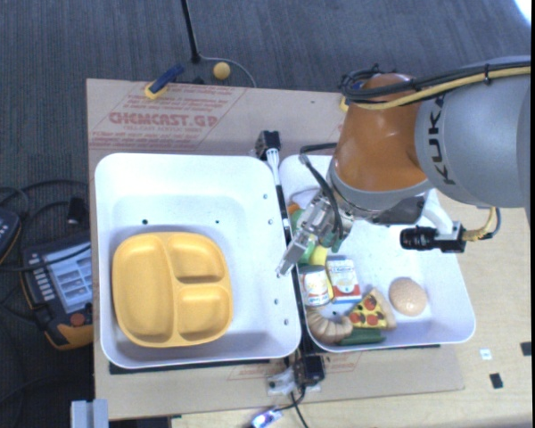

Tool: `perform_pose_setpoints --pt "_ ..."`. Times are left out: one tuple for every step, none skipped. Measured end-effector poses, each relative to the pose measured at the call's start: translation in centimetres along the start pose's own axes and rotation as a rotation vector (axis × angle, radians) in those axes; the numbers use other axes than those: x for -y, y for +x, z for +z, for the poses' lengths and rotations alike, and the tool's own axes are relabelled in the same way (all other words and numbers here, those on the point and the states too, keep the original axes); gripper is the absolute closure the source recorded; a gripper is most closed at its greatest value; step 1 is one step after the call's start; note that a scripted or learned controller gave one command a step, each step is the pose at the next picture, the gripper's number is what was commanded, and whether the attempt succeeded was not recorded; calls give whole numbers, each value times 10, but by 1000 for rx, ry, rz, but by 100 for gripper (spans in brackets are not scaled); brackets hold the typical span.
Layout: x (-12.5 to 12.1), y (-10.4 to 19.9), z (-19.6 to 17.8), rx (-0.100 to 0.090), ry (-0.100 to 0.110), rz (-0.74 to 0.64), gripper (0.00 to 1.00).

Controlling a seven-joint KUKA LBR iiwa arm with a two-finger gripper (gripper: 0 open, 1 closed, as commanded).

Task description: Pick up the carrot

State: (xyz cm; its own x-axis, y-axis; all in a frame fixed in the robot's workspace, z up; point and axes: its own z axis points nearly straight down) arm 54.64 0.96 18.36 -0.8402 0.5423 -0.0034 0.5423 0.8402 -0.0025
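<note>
a dark grey carpet lies under a brown cardboard-topped bench (160, 123) printed with red lettering, bearing two shallow white plastic bins side by side. from the camera view, the left white bin (160, 172) holds a yellow three-compartment plastic tray (171, 286). the right white bin (446, 324) holds toy food: a pale egg (408, 296), a pizza slice (368, 311), a small carton (342, 279) and a bagel-like ring (330, 328). the grey two-finger gripper (301, 243) hangs over the divide between the bins; how far apart its fingers stand cannot be told. a small orange sliver (294, 209) just beside the wrist may be the carrot, mostly hidden. it is probably light, stiff, smooth plastic, best pinched across its thicker middle.
</note>
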Motion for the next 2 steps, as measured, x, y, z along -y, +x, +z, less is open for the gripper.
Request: perform_pose_setpoints --pt "26 -83 0 3 0 -7 0" --pt "1 1 0 -7 -2 189 0"
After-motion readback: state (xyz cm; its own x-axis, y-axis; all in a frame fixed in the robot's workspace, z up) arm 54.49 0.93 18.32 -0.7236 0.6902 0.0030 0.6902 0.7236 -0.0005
